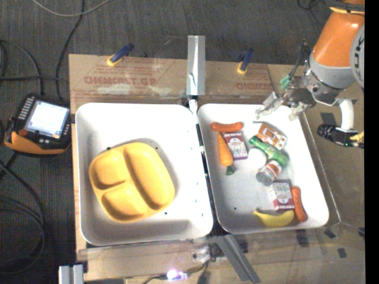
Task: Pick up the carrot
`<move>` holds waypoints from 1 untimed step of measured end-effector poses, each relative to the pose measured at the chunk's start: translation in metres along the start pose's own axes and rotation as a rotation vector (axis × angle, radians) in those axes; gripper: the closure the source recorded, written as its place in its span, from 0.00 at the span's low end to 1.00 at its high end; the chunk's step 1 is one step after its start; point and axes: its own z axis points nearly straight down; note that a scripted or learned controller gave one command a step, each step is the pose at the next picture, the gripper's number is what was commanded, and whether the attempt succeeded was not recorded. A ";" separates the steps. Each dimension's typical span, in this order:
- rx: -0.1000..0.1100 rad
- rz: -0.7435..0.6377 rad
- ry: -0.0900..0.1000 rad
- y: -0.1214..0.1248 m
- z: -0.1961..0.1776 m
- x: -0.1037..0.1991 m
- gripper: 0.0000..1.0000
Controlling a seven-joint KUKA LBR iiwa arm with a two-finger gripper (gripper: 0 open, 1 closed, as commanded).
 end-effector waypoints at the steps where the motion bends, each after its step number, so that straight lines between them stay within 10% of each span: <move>1: -0.001 0.153 -0.002 -0.006 0.148 0.058 0.00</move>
